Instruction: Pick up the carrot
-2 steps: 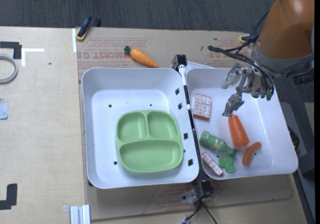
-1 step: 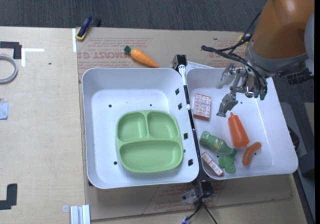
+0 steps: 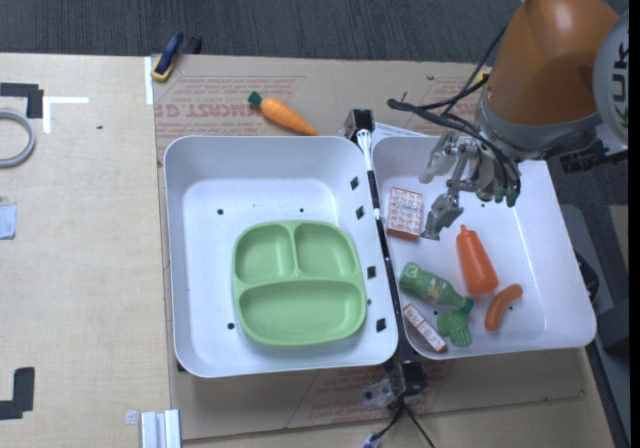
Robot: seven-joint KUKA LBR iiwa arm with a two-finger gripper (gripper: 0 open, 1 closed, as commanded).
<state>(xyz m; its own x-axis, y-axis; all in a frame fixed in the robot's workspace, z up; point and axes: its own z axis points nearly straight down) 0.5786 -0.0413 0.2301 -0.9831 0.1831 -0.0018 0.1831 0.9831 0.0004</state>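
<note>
Carrot (image 3: 283,114), upper centre outside bins: likely light, rigid, smooth toy; grip mid-body; gripper (image 3: 455,194) fingers open, empty.

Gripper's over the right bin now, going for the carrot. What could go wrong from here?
1. The carrot lies outside both bins, on the cardboard behind the left bin; the gripper hangs over the right bin.
2. The orange bottle and sausage nearby could get mistaken for it.

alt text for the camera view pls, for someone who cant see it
A toy carrot lies on cardboard behind two white bins, outside both. The arm's pincer hangs over the right bin, holding nothing, near an orange bottle, a sausage and a green bottle; the left bin holds a green divided plate.
</note>
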